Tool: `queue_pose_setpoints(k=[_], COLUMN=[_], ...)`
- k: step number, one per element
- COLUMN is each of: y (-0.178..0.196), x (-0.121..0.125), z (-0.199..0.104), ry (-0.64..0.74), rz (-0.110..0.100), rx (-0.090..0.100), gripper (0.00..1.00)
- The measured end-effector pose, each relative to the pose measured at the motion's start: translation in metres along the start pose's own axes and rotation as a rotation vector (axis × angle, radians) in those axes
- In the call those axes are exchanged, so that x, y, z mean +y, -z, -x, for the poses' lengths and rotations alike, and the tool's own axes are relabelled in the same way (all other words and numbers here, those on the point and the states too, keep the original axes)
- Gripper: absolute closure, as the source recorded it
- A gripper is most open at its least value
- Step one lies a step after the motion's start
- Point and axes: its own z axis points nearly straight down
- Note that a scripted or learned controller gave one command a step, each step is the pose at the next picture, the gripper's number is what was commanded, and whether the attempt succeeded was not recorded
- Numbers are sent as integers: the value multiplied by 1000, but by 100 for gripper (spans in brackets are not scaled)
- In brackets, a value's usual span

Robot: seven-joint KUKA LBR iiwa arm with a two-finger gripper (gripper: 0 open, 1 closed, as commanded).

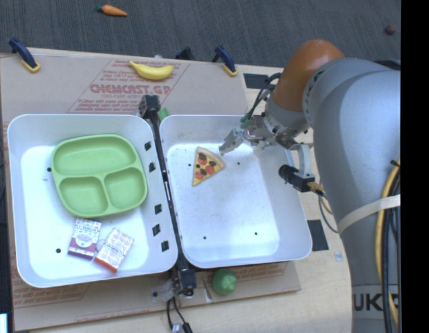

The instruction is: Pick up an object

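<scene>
Pizza slice [207, 166], a toy one with red and dark toppings, lies flat in the upper left part of the right bin [270, 238], its crust end toward the far rim. I see my gripper [230, 141] just beside the slice's upper right corner, low over the bin floor, with nothing between its fingers. Whether the claw is spread or closed I cannot tell from this angle. The grey arm [346, 123] reaches in from the right, its orange band [308, 64] above the wrist.

In the left bin [20, 186] a light green divided plate [98, 173] sits toward the far side, and two small cartons [100, 243] lie next to each other nearer the front. A black divider clamp [161, 186] runs between the two bins. On the cardboard beyond the bins lies a toy banana [152, 69]. A green ball [225, 281] rests just in front of the right bin, and an orange carrot [113, 10] lies far off on the dark floor.
</scene>
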Motion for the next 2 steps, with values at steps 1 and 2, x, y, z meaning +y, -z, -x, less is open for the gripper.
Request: queue_pose_setpoints(k=[1, 2], y=[11, 11], x=[1, 1], z=[0, -1], ry=[6, 7], rz=[-1, -1], rx=[0, 0], gripper=[100, 0])
